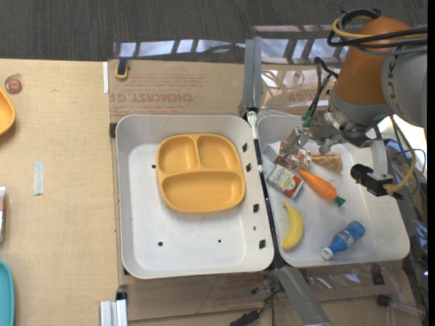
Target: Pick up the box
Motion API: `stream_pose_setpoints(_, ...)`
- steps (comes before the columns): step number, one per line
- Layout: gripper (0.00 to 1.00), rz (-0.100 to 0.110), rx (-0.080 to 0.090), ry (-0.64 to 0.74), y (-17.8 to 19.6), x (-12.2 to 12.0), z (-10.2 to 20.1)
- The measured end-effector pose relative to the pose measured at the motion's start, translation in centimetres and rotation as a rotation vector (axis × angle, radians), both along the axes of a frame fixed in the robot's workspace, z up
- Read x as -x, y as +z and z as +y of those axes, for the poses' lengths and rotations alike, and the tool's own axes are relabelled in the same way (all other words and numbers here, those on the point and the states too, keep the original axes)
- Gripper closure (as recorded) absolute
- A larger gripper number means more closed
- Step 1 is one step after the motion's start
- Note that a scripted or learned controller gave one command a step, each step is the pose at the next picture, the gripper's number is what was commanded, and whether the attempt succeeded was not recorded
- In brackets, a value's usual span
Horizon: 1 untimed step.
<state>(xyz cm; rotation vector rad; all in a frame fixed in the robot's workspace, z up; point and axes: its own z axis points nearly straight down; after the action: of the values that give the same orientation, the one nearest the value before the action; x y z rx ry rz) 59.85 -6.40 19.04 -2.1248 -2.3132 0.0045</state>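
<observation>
The box (284, 180) is a small white carton with orange and blue print, lying in the right bin (387, 246) near its left wall. My gripper (298, 141) hangs over the back part of that bin, just above and behind the box, over a brown packet (297, 159). From this angle nothing can be seen held in it.
An orange carrot (319, 185) lies against the box's right side, with a bread-like piece (327, 161) behind it. A banana (293, 227) and a blue bottle (344, 239) lie nearer the front. The left bin (136, 236) holds a yellow divided plate (201, 172).
</observation>
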Motion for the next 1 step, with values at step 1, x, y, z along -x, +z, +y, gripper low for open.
stream_pose_setpoints(1, 0.00, -0.022, 0.000, -0.074, -8.14, 4.39, -3.41)
